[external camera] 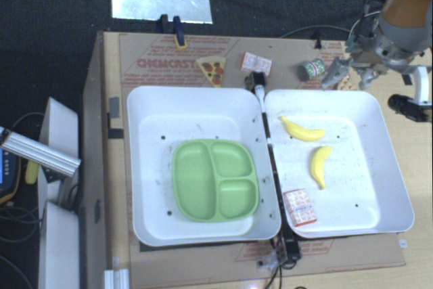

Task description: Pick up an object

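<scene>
Two toy bananas (302, 131) are seen in the right bin (389, 166), far half. The gripper (352, 74) is held open and empty beyond the far rim. Light, rigid, slippery plastic is judged likely; mid-body grasping across the curve is advised.

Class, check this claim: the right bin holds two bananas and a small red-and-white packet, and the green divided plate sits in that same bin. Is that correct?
Not quite. The camera view shows the green divided plate in the left bin, not the right bin. The rest stands: the right bin holds two bananas and the small red-and-white packet.
</scene>
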You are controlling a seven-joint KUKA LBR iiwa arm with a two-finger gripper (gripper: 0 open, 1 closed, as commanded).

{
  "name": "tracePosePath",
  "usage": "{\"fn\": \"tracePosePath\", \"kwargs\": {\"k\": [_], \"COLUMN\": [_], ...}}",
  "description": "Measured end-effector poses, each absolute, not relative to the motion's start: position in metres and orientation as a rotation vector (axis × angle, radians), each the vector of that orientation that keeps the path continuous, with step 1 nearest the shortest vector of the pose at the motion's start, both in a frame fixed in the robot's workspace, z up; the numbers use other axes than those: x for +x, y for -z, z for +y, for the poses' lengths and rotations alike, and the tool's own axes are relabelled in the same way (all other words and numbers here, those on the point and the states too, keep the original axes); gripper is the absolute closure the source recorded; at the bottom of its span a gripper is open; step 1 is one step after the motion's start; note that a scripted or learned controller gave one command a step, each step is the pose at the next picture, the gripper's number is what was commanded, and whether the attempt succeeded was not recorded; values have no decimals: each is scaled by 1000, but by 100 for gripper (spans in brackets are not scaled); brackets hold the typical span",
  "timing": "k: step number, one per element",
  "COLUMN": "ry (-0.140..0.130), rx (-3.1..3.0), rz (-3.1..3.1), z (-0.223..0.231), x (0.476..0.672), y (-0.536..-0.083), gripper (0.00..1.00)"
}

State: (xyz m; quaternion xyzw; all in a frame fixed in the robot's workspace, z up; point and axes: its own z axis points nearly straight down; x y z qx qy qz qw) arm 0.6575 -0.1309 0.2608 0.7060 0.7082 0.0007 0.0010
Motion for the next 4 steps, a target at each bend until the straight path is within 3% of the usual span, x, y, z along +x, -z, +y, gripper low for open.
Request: {"fn": "tracePosePath", "kwargs": {"k": [1, 2, 3, 4], "ry": [1, -1, -3, -5], "rx": [2220, 2220, 2218, 2216], "rz": [2224, 2223, 2222, 2224], "z": [-126, -118, -118, -31], "x": [604, 566, 567, 580], "y": [-131, -84, -95, -185], "gripper": [0, 0, 100, 100]}}
